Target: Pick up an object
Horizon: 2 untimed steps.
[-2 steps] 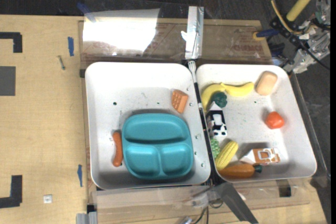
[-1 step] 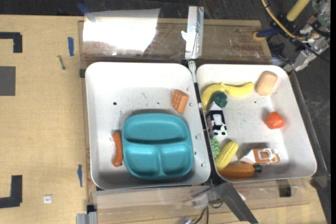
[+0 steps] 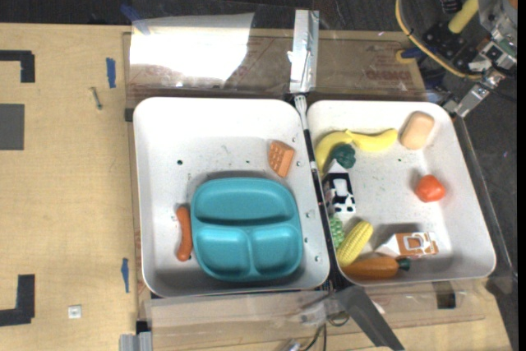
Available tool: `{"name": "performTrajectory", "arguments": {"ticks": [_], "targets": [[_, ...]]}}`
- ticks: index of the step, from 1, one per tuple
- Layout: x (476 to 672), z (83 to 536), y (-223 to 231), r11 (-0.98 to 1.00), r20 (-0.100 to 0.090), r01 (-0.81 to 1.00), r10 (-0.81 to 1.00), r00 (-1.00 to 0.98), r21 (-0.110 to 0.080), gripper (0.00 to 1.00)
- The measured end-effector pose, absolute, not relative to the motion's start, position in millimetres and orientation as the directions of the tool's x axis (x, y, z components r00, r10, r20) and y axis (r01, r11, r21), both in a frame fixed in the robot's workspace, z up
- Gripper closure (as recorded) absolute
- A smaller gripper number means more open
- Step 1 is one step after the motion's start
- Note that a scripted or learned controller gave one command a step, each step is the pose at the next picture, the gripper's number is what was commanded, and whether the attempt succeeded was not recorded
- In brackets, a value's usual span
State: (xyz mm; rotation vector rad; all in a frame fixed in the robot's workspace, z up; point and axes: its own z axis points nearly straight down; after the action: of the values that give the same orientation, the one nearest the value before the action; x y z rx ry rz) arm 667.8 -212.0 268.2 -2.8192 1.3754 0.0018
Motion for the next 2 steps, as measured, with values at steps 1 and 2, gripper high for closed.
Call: {"name": "performTrajectory", "arguments": {"ticks": [1,2], "targets": [[666.0,269.7,-209.6,-0.787,0.002,-0.617,-0.617,0.787,-0.006,1.00],[668.3,274.0,-216.5,-0.920,0.004,-0.392,-0.392,0.920,-0.005,1.00]]}}
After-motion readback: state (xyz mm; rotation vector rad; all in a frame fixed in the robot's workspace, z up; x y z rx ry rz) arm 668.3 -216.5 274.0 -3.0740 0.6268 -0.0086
